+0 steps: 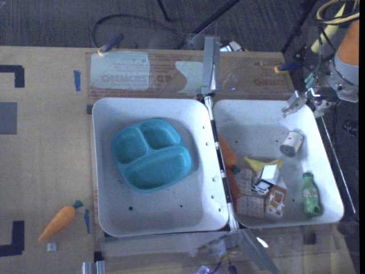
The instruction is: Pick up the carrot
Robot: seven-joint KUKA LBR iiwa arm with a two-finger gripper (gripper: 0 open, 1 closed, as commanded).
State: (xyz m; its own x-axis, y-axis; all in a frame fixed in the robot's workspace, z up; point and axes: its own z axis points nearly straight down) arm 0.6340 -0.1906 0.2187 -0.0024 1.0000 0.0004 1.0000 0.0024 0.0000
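An orange carrot (228, 157) lies in the right bin (256, 119), stretched along its left wall next to the divider. A second carrot (57, 222) with a green top lies outside the bins, on the bench at the lower left. My gripper (304, 104) hangs over the right bin's far right corner, well away from both carrots. Its fingers are spread open with nothing between them.
The left bin (108, 204) holds a blue divided plate (151, 153). In the right bin are a small can (291, 143), a yellow banana (262, 163), small cartons (268, 193) and a green bottle (310, 194). Clamps and cables sit behind the bins.
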